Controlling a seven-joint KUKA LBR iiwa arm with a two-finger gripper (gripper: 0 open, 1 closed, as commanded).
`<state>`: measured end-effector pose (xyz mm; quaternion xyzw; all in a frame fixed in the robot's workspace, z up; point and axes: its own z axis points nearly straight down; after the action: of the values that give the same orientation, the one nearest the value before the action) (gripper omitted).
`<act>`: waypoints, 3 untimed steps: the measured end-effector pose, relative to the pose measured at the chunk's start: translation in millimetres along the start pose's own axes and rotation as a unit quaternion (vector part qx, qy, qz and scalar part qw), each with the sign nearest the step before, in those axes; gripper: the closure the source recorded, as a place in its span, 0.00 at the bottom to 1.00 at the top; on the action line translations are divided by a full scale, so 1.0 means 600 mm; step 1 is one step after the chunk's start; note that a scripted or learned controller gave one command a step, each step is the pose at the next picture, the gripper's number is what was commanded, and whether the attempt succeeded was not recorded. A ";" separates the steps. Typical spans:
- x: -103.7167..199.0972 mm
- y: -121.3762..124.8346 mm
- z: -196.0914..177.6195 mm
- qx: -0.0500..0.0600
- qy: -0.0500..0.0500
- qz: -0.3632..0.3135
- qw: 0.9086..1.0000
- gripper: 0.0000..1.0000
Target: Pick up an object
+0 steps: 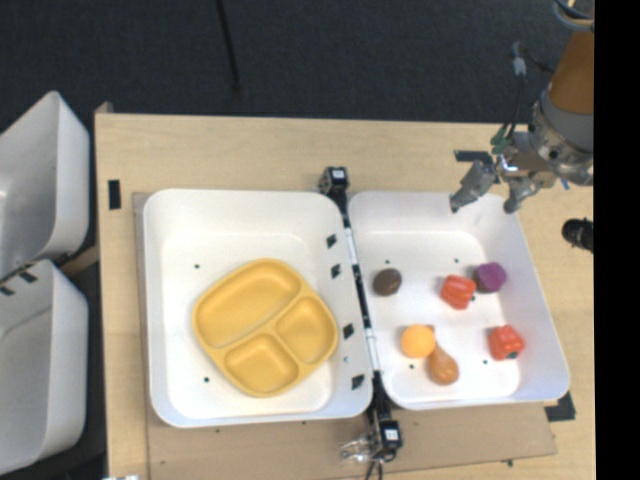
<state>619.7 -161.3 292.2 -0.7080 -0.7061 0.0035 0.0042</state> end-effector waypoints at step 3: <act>0.010 0.009 0.187 -0.003 -0.001 -0.001 1.000 0.00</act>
<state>624.1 -155.0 179.9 -0.7073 -0.7069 0.0020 0.0008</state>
